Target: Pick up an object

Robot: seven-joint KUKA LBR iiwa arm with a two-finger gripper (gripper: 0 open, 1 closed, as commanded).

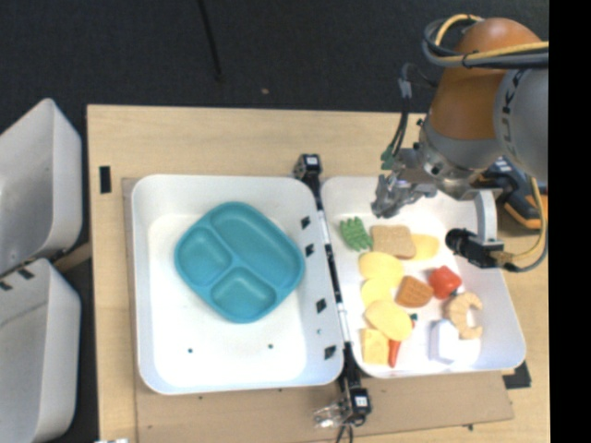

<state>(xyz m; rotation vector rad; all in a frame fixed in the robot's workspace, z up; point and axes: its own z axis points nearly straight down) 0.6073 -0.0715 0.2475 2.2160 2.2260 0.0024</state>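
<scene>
Leftmost on the wooden worktop [111,247] sits the left bin [148,358], holding a teal divided plate [239,260] that lies flat and turned at an angle, near the bin's middle. Just beside it, across a black-clipped seam, the right bin [506,340] carries a crowd of toy foods. A green leafy piece [355,233] lies nearest the seam, with a brown bread slice [394,240] touching its right side. Below these come yellow pieces [380,268], an orange-brown piece [414,292], a yellow cheese wedge [374,345] and a small carrot [394,352]. Further right are a red piece [444,281], a tan pretzel-like piece [464,310] and a white block [443,343].

Over the bin's upper edge the arm [480,90] reaches in from the right, its orange band bulging above the wrist, the wrist tilted down and leftward. The tool [391,199] hangs just above the bread slice and the green piece, apart from both; nothing sits between its tips. Whether those tips are spread or pressed together cannot be told from this slant.
</scene>
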